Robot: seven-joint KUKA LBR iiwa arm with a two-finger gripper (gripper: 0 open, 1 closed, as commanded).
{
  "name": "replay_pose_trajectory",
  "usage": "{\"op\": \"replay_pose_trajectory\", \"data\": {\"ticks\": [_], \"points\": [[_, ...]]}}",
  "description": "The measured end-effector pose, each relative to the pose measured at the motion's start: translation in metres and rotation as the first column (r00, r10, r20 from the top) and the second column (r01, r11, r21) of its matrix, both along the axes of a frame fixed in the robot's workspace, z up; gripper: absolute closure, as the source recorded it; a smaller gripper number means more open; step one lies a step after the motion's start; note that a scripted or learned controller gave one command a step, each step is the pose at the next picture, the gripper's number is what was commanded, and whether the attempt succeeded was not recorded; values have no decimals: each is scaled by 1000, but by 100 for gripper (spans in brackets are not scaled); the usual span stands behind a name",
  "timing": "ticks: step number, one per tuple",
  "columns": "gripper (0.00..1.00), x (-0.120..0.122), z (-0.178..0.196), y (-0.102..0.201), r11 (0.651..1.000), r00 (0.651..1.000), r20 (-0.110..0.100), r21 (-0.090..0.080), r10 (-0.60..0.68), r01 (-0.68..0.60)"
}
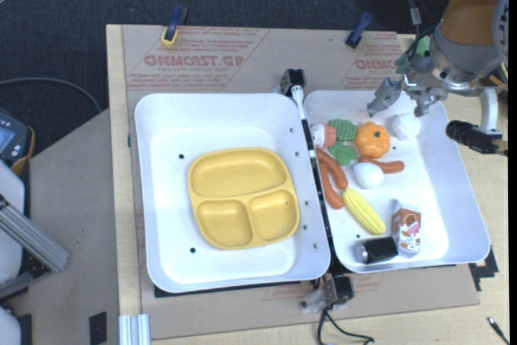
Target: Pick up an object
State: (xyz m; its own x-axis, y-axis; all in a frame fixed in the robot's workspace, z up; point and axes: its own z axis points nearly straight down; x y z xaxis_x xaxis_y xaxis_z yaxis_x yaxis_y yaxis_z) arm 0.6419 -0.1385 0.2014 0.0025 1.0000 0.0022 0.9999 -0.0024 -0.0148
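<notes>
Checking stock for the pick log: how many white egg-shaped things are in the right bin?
2. One egg lies mid-bin, below the orange and beside a sausage. The other egg sits near the far edge, under the tool. More could be hidden.

Two white bins (153, 174), one yellow tray (242, 196), two sausages (329, 178), one corn cob (363, 212)

bins (153, 174) looking smooth glossy white plastic | tray (242, 196) showing matt yellow plastic | bench board (129, 61) appearing matt brown wood
</notes>
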Motion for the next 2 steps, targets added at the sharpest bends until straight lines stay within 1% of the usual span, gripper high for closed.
{"op": "replay_pose_trajectory", "data": {"ticks": [1, 2], "points": [[0, 3, 8, 0, 1000, 1000, 14, -2, 2, -2], [0, -2, -52, -6, 1000, 1000, 8, -1, 2, -2]]}}
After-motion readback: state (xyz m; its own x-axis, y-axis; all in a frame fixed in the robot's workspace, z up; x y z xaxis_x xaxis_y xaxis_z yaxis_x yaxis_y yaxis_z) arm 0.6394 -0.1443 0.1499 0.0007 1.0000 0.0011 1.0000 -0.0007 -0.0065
